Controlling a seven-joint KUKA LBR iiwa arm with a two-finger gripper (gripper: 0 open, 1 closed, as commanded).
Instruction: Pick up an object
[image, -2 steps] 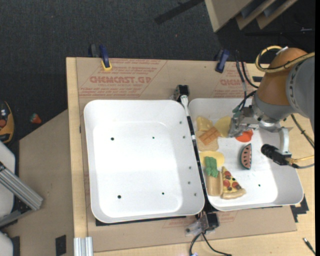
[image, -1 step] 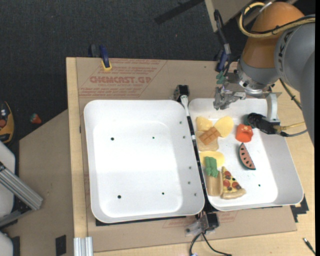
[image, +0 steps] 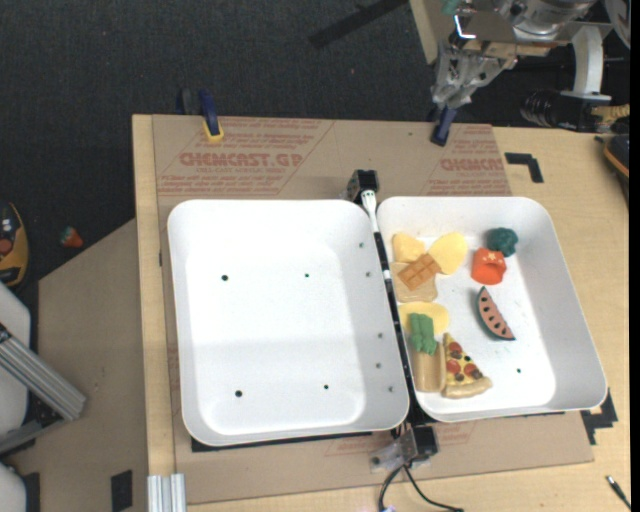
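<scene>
My gripper (image: 457, 92) hangs high at the top of the camera view, above the bench's far edge and well behind the right bin (image: 545, 375). Nothing shows between its fingertips. In the right bin lie several toy foods: a yellow piece (image: 449, 252), a waffle-like brown square (image: 417, 272), a red pepper (image: 488, 266), a dark green piece (image: 502, 239), a watermelon slice (image: 495, 315), a pizza slice (image: 462, 368) and a green-topped tan piece (image: 424, 345).
The left bin (image: 280, 320) sits beside the right one, with a black clip (image: 362, 184) at the far end of their seam. Blue clamps (image: 209, 112) hold the cardboard base (image: 300, 150) at the back edge. Cables lie at the front.
</scene>
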